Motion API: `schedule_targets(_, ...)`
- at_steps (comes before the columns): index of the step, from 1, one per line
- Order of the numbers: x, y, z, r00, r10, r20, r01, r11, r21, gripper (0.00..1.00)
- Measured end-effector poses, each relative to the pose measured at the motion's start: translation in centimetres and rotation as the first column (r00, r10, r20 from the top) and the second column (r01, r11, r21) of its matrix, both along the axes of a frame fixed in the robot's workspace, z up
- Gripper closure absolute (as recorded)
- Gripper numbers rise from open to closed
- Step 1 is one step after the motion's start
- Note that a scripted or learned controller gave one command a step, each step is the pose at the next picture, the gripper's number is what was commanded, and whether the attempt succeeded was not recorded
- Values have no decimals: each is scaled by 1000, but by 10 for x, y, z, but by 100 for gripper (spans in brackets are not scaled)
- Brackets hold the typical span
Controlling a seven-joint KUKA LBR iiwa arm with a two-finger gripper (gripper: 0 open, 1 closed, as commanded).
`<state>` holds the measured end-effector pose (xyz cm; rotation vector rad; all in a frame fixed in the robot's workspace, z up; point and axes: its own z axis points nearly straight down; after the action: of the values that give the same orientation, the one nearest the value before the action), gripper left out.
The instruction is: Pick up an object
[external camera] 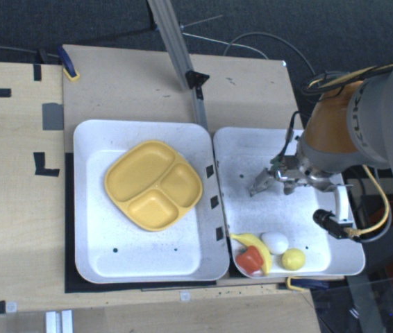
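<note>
our gripper (pixel 266 183) hangs with fingers spread, grasping nothing, over bare floor of the right bin (pixel 252 144). the white egg (pixel 275 241), banana (pixel 255 244) and lemon (pixel 293 259) cluster below it, nearer the front wall. we should centre over one before closing.
</note>
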<state>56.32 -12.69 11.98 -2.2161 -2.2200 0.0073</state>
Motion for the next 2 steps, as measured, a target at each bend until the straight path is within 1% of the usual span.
schedule_targets(1,1,1,13,1000,2,3,-2,1000,1,100)
schedule_targets(2,3,0,55,1000,0,9,0,1000,-1,100)
